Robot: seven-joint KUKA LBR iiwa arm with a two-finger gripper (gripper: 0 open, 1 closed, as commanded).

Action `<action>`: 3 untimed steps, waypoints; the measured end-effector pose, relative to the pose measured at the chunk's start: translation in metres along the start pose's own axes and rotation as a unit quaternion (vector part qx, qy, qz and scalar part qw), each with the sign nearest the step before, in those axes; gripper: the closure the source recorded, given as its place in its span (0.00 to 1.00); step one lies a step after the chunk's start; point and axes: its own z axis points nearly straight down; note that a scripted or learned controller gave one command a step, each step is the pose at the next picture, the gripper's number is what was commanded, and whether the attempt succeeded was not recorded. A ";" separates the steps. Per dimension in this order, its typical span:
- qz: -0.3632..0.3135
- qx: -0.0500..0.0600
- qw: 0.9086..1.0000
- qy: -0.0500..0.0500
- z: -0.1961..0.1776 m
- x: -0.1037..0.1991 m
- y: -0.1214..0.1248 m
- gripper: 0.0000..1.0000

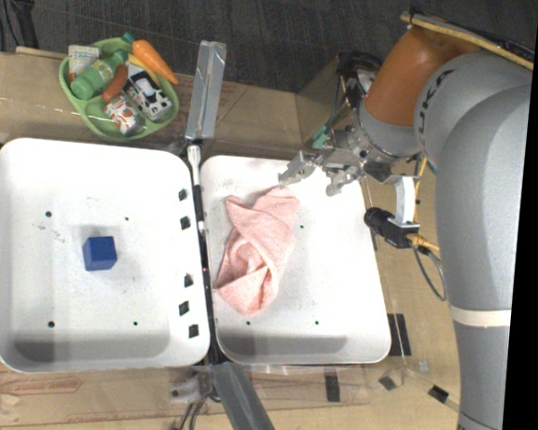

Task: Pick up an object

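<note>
A crumpled pink cloth (255, 247) lies in the right bin (347, 291), toward its left and middle. A small blue cube (100, 253) sits in the left bin (21, 263). My gripper (315, 175) hangs over the far edge of the right bin, just above and to the right of the cloth's top corner. Its fingers are spread apart with nothing between them.
A green bowl (81, 113) with toy food, including a carrot and a bottle, stands on the bench behind the left bin. A grey divider with black clips runs between the bins. The big grey arm fills the right side.
</note>
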 end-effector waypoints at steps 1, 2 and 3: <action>-0.089 -0.004 0.996 0.000 0.115 -0.007 0.011 0.00; -0.075 -0.002 0.997 0.000 0.116 0.038 -0.020 0.00; -0.078 0.000 0.997 0.000 0.110 0.039 -0.019 1.00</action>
